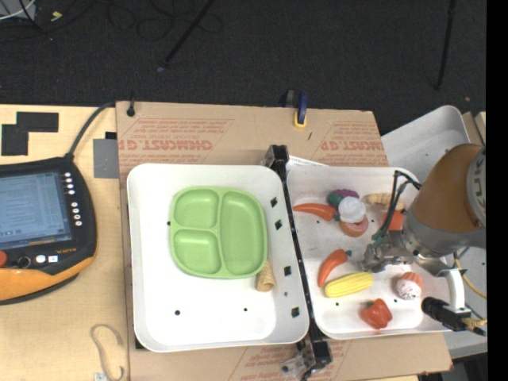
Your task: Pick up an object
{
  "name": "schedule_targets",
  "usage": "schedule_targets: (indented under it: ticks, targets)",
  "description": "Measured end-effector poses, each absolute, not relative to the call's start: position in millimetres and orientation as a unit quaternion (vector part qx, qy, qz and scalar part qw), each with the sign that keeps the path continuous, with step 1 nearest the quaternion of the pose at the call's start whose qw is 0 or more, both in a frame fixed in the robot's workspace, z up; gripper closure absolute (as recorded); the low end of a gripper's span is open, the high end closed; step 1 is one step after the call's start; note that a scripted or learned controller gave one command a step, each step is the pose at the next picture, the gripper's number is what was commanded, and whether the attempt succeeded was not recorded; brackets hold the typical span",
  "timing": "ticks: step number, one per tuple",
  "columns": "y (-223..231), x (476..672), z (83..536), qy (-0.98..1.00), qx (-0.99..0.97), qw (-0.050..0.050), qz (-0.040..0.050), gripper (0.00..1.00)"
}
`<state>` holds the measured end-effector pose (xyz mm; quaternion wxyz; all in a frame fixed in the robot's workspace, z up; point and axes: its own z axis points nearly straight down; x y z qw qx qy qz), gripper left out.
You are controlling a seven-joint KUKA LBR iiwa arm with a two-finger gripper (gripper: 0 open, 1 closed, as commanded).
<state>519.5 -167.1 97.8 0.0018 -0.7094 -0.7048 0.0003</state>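
The arm reaches in from the right, and its gripper point(379, 257) hangs low over the middle of the right bin point(317, 317), just above the yellow corn cob point(348, 284); how far the fingers stand apart cannot be told, and nothing is seen between them. The corn cob lies tilted across the bin's floor, its left end just beside a red-orange pepper point(332, 266) that slants toward the bin's left wall. Further back, a long red chili point(315, 210) lies near the far left corner, and a cluster of a white and purple piece point(348, 203) and a reddish round one point(355, 228) sits just behind the gripper. A red pepper point(377, 313) lies near the front rim, and a small white and red toy point(409, 287) rests near the right side, under the arm. The left bin point(151, 308) holds a green divided plate point(218, 232) with wide bare floor along its front and left edges, and a small tan cone point(265, 277) touches the plate's front right corner. A tablet controller point(44, 225) lies on the tabletop point(48, 340), well apart to the left.
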Motion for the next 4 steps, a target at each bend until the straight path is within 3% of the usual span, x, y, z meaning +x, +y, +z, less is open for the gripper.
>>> schedule_targets:
  ticks: [3, 4]
  targets:
    - [-157, 526.4, 229, -0.707, -0.707, 0.000, -0.0002, 1.00]
    - [-110, 515.5, 235, -0.707, -0.707, 0.002, 0.0004, 1.00]
